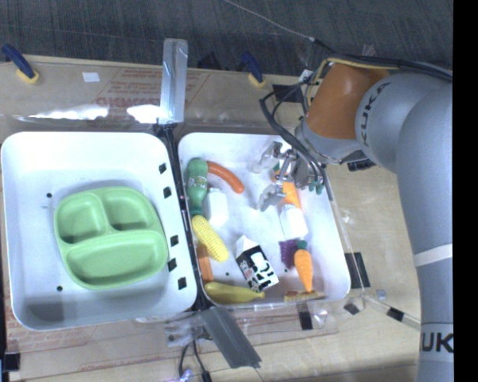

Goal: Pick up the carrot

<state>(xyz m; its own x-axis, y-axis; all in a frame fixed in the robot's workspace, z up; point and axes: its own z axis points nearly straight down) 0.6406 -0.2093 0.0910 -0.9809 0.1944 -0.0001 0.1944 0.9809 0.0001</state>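
- Camera view: the gripper [280, 183] hangs over the upper right part of the right bin [328, 213], with the grey arm [398, 126] and its orange band [338, 102] reaching in from the right.
- An orange carrot [291, 194] sits between the gripper's metal fingers [268, 199], which are closed around it; its lower end points toward a white object [295, 223] just below it in the bin.
- A second carrot with a green top [303, 267] lies near the bin's lower right corner, just beside a purple item [287, 252].
- A long orange piece like a sausage or a carrot [227, 177] lies at the upper left of the same bin, touching a green vegetable [196, 183].
- Below these lies a corn cob [210, 238], then a yellow banana [233, 293] along the bottom wall, and a black-and-white carton [256, 267] between the banana and the purple item.
- A small orange piece [205, 264] sits against the bin's left wall, just under the corn.
- The left bin [24, 213] holds a green divided plate [110, 234], lying flat near its middle.
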